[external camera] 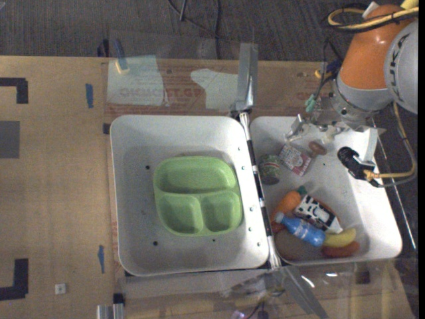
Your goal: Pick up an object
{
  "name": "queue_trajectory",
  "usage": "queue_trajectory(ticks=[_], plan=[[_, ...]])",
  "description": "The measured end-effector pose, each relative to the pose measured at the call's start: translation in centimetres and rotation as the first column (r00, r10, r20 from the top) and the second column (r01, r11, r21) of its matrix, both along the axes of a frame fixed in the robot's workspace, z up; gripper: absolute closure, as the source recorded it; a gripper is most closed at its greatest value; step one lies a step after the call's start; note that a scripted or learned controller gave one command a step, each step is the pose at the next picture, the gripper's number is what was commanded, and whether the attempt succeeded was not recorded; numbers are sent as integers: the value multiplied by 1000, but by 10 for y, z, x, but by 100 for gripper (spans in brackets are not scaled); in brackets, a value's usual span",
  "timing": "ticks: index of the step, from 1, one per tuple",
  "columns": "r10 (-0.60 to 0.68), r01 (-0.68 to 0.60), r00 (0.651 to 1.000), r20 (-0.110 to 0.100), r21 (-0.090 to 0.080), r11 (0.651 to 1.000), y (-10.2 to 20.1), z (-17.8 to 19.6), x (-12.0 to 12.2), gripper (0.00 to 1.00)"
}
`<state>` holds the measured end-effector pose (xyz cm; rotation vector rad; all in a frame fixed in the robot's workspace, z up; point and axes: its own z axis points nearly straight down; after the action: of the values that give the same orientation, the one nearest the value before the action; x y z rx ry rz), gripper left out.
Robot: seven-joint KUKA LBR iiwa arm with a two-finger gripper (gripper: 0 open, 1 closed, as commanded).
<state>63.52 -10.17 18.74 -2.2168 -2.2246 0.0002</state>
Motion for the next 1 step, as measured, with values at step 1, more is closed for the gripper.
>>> queue_trajectory(ticks=[1], plan=[[-17,17,1000,13,-2,1000,-48,-92,-11,0]])
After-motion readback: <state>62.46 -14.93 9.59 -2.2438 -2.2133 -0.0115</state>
